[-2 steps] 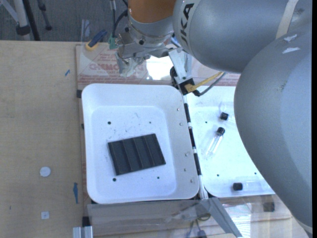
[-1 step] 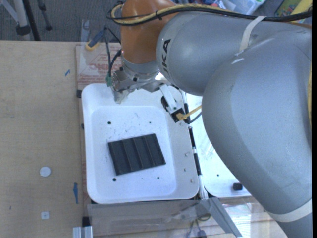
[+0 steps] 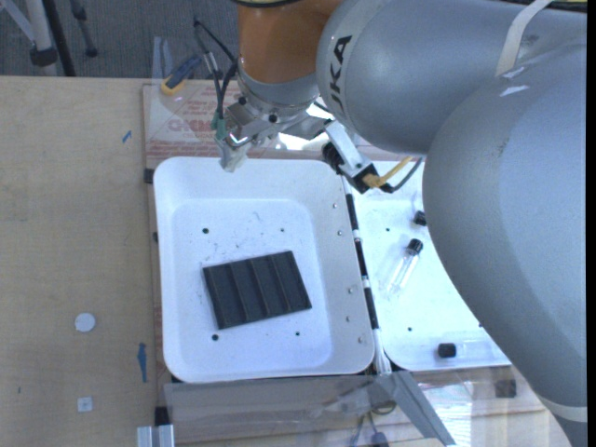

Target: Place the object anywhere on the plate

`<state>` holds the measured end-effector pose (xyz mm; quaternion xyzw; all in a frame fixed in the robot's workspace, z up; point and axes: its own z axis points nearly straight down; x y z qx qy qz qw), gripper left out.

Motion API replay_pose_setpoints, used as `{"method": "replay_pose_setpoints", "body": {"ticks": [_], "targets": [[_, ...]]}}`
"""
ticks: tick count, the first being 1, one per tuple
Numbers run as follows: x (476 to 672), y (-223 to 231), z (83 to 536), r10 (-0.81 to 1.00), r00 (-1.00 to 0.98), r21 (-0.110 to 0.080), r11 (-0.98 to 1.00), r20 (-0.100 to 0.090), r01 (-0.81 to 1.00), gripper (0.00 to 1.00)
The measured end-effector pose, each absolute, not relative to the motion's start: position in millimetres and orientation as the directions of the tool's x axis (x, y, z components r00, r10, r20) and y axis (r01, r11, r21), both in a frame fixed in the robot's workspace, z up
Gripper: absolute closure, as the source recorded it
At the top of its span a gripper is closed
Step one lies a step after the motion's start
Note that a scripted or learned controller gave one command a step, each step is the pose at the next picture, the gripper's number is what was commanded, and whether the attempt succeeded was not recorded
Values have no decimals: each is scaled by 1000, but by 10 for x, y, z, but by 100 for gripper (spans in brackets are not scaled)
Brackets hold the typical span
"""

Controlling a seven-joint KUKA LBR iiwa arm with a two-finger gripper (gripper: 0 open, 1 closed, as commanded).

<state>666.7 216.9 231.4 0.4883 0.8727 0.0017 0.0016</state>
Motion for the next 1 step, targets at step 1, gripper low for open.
{"method": "replay_pose_setpoints", "body": {"ticks": [1], "targets": [[6669, 2165, 3504, 684, -729, 7, 729, -4, 684, 100]]}}
